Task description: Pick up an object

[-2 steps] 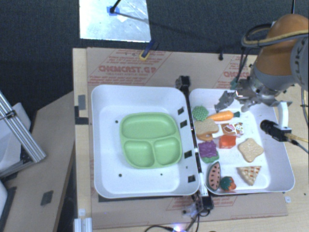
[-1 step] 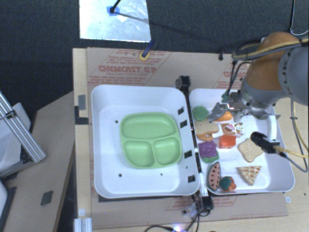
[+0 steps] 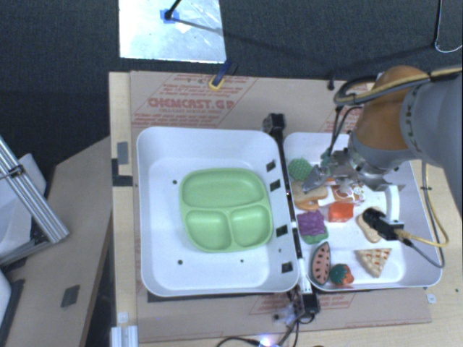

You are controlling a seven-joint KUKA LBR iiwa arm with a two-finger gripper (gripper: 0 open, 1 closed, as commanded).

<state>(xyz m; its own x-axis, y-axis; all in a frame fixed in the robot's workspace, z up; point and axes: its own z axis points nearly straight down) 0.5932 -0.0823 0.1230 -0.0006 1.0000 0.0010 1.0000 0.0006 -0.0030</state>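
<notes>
Nearest the camera, the right bin [image 3: 415,207] of two white bins held about eight toy foods: a watermelon slice [image 3: 320,261], a strawberry [image 3: 340,274], a waffle wedge [image 3: 373,260], a purple grape bunch [image 3: 312,225], an orange block [image 3: 341,211], a tan cookie [image 3: 368,227], a flat bread piece [image 3: 311,193] and a green bumpy ball [image 3: 299,168]. The left bin [image 3: 155,194] held one green three-compartment plate [image 3: 223,208]. At upper right the gripper [image 3: 323,178] hovered low over the bread piece, whether apart or together I cannot tell, and farther back the cardboard sheet [image 3: 189,101] read "CHEMCAST GP" in red.
</notes>
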